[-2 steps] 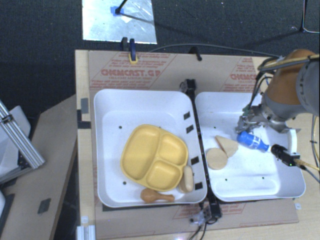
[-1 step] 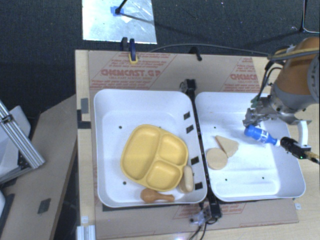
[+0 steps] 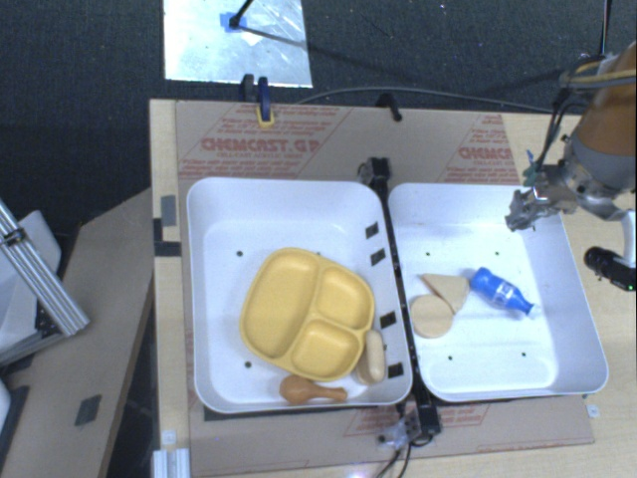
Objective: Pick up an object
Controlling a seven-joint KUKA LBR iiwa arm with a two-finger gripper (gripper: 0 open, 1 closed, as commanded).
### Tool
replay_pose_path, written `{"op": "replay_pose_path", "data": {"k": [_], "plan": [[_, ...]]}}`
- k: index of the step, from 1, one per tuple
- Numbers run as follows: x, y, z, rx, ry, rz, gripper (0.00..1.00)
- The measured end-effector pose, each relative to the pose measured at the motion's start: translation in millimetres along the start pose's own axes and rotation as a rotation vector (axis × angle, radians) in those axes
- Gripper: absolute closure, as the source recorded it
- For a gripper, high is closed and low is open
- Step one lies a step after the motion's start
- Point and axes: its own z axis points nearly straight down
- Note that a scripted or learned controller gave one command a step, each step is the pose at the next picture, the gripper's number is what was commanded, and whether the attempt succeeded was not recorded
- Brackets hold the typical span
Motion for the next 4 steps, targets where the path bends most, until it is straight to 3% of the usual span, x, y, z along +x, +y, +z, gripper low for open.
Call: {"op": "replay_pose_path", "data": {"k": [1,2,4], "plan": [[0,1,-25,0.003,0.001,-0.001,1.00],[48,8,-16,0.005,0.004,-0.005,1.00],[153,14,-33,0.005,0.004,-0.007,1.00]]}}
